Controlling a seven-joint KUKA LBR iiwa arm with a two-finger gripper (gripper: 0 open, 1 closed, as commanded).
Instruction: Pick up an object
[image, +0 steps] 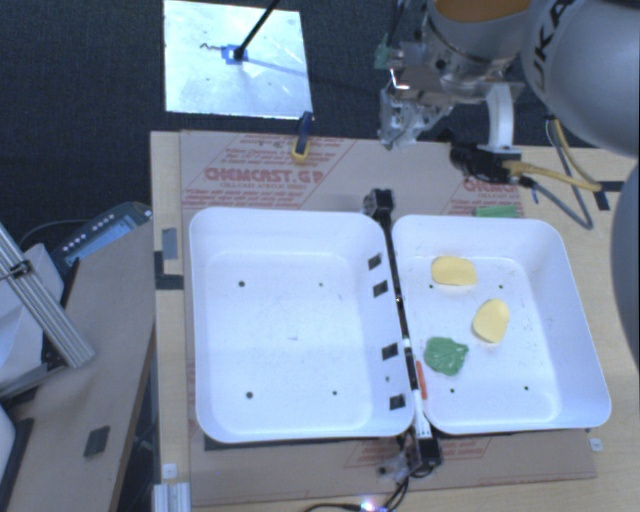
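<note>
- The worktop (170, 330) holds two flat white bins side by side.
- The left bin (215, 300) is next to the right bin (575, 340), and their edges touch in the middle.
- Three small things lie in the right bin.
- A yellow piece (453, 271) lies toward the far side of that bin.
- A second yellow piece (490, 321) lies a bit nearer and to the right of the first one. The two are close but do not touch.
- A green lump (445, 355) lies nearest of the three, to the left of the second yellow piece.
- All three things rest flat on the bin floor, apart from each other.
- The big grey arm (585, 70) comes in from the top right.
- Its jaws (397, 128) hang up high past the far edge of the bins, over the brown board (260, 175) with red letters.
- The jaws are well away from the three things in the bin.
- The jaws look small and dark here, so I cannot tell if they are spread or pressed together. Nothing can be seen between them.
- A shiny silver sheet (235, 60) lies far off on the dark floor, at the top left.
</note>
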